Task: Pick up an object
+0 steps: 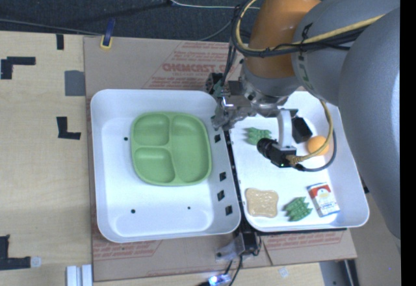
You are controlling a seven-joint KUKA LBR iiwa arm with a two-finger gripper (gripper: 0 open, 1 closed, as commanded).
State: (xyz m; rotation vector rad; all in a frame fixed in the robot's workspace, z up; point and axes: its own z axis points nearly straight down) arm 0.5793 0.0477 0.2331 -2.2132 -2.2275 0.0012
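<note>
Printed lettering in red on cardboard sheet (170, 67) beneath the bins: one line, seen at a slant along the far edge, partly covered by the arm; first letters resemble "CHEMCAST", reading uncertain. Further red print on same sheet at near edge, below right bin (351, 168), too small to read. Small red-and-white carton (323, 200) in right bin, near corner: printed face with markings, illegible at this size. No other legible text, numbers or signs.

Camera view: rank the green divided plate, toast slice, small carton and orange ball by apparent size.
1. green divided plate
2. toast slice
3. small carton, close to the toast, so unsure
4. orange ball, partly hidden by a cable
</note>
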